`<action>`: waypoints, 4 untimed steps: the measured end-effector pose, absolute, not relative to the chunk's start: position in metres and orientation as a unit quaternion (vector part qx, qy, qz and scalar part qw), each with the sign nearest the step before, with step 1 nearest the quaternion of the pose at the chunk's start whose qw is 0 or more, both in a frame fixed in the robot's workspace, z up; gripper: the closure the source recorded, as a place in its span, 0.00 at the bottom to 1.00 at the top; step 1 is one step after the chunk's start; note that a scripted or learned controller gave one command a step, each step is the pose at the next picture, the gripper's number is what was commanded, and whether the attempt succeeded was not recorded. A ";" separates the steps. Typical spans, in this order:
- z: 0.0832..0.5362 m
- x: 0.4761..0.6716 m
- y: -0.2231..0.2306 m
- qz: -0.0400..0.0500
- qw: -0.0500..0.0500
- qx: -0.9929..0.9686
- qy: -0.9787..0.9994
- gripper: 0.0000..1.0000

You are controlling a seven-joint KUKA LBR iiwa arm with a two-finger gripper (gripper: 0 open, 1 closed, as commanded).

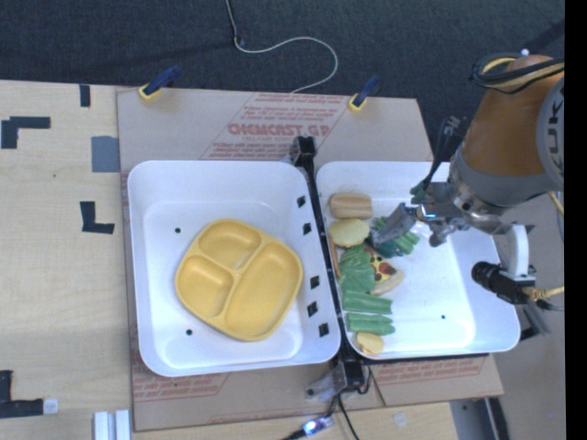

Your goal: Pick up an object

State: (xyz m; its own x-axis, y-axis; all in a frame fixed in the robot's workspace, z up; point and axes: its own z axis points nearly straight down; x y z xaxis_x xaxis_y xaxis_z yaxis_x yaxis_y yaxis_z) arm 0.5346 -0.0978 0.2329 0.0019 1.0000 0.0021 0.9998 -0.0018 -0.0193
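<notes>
Left bin (147, 246): one yellow divided plate (240, 278), three compartments, lying flat near the middle, slightly toward the near edge.

Right bin (459, 333): play-food pieces heaped along its left wall. From far to near: a tan bread roll (349, 205); a pale yellow round piece (348, 232); a pizza slice (382, 273) with red and green spots; a bundle of green beans (365, 312); a small yellow piece (370, 343) at the near left corner. A dark green leafy item (397, 242) sits just right of the round piece.

Gripper (400, 227): low over the left half of the right bin, on or directly above the green leafy item. The fingers look to stand narrowly apart around its top, though the contact is too small to confirm as a hold.

Arm (509, 145): enters across the bin's far right corner.

Step in hand, judged: the grasp itself, target likely the green leafy item. Next move calls for a firm closure on that piece alone, then a straight lift clear of the round piece and pizza slice touching it.
</notes>
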 end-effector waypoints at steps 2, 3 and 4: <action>0.173 0.533 -0.103 0.004 0.006 -0.707 -0.707 0.00; 0.125 0.533 -0.104 0.004 0.005 -0.707 -0.708 0.00; 0.083 0.534 -0.106 0.002 -0.002 -0.707 -0.707 0.00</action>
